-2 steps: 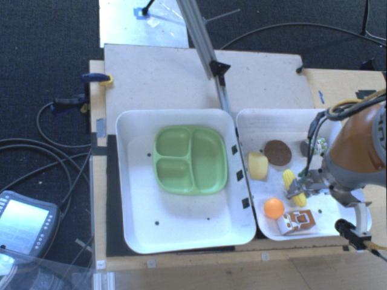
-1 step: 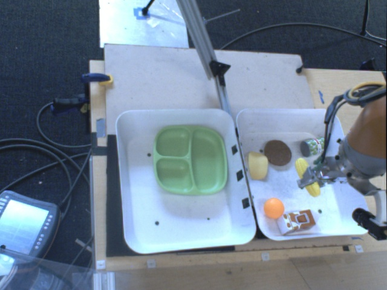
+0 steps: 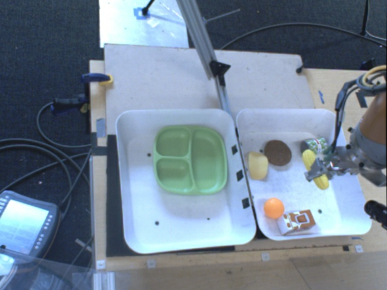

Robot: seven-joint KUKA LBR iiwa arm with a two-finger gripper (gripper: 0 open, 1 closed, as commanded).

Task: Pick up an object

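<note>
My gripper is low in the right bin, near its right side, at the end of the grey arm. It sits directly over a long yellow corn-like piece, whose ends stick out on either side of it. A green and white crumpled item lies just behind the corn. Further left in the same bin are a brown round disc, a pale yellow block, an orange ball and a small brown and white box.
The left bin holds a green divided plate. A slanted metal pole crosses above the back of the bench, down to the wall between the bins. Cables and a pendant lie on the floor at left.
</note>
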